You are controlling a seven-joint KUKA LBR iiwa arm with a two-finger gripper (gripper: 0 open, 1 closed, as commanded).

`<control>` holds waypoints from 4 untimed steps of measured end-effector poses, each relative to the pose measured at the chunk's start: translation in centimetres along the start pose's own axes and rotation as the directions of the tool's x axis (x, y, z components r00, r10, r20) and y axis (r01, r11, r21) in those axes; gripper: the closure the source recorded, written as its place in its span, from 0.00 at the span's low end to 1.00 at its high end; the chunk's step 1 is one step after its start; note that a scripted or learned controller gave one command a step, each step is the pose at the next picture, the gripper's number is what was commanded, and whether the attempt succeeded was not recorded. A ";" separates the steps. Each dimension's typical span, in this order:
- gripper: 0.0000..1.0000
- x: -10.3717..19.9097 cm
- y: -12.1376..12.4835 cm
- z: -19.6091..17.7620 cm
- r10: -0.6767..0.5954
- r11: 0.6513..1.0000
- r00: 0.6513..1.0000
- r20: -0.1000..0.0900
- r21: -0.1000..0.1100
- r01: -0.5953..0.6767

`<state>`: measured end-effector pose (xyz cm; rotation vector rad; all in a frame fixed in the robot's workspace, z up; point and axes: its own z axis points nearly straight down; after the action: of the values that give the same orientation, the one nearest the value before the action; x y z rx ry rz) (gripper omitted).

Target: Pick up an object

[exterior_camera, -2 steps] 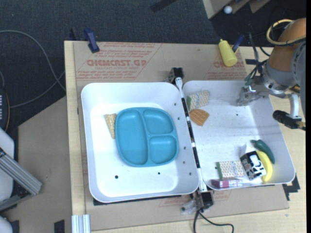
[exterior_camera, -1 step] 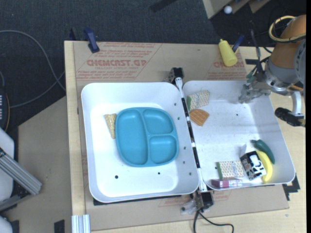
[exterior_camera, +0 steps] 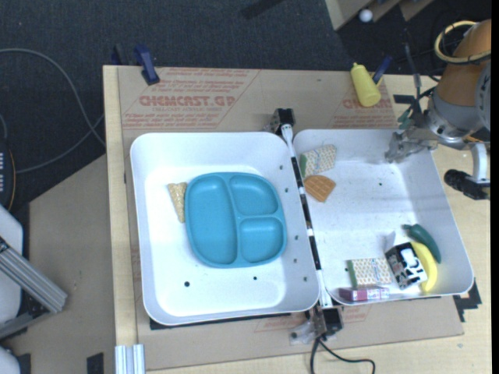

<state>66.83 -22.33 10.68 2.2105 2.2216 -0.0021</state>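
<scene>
My gripper (exterior_camera: 399, 146) hangs over the far right corner of the right bin (exterior_camera: 366, 209), with the grey arm behind it coming in from the right. Several small objects lie in this bin. A patterned cracker-like piece (exterior_camera: 321, 160) and a brown chip (exterior_camera: 319, 186) rest by the left wall. A yellow banana (exterior_camera: 426, 263), a green piece (exterior_camera: 422, 236), a black-and-white item (exterior_camera: 404, 263), a second patterned piece (exterior_camera: 369, 271) and a pink marker (exterior_camera: 362, 293) crowd the near right corner. The gripper is well away from all of them.
The left bin (exterior_camera: 156, 170) holds a blue divided plate (exterior_camera: 235, 218) and a tan wedge (exterior_camera: 178, 199) at the plate's left edge. On the bench behind the bins stand a yellow bottle (exterior_camera: 364, 84) and a blue clamp (exterior_camera: 145, 63).
</scene>
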 end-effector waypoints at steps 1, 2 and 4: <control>0.00 0.3 0.0 0.0 -0.001 1.000 1.000 -0.008 0.003 0.001; 1.00 0.2 0.1 -1.0 -0.003 1.000 1.000 -0.001 -0.001 0.003; 0.00 -0.1 0.0 -10.3 0.004 1.000 1.000 -0.004 0.000 -0.004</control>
<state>66.74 -22.38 20.95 2.2166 2.2198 0.0017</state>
